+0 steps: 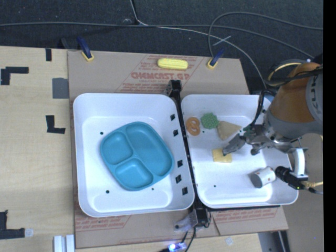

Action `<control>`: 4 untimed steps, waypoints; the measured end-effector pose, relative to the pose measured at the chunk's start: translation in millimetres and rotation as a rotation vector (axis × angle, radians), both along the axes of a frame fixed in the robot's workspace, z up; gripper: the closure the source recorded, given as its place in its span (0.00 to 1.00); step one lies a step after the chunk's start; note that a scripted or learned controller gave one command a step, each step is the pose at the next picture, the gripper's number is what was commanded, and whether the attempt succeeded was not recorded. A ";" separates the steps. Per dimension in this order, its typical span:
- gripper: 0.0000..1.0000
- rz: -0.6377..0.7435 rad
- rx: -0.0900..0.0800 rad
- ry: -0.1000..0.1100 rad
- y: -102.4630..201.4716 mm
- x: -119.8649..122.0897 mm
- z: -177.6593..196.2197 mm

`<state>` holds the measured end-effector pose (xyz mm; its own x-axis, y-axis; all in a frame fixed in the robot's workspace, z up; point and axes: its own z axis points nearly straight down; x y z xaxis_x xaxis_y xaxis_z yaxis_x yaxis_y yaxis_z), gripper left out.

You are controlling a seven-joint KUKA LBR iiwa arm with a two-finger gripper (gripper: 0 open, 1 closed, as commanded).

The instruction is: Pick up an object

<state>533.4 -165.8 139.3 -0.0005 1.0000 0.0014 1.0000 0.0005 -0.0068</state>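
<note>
The gripper hangs low in the right bin, its dark tip just above the yellow block, which lies directly beneath and slightly left. Whether the fingers are parted or closed cannot be told; nothing visibly held.

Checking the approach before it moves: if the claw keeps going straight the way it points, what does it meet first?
Probably the pale yellow cheese-like wedge in the right white bin; the claw points down-left at it. Depth is unclear from above.
</note>
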 end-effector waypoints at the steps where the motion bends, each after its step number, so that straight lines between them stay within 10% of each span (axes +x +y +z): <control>1: 0.00 0.000 -0.002 -0.005 0.9 -0.4 -53.1; 2: 1.00 0.000 -0.002 -0.010 0.2 1.6 -37.8; 4: 1.00 -0.001 -0.003 -0.010 -11.3 -3.4 51.8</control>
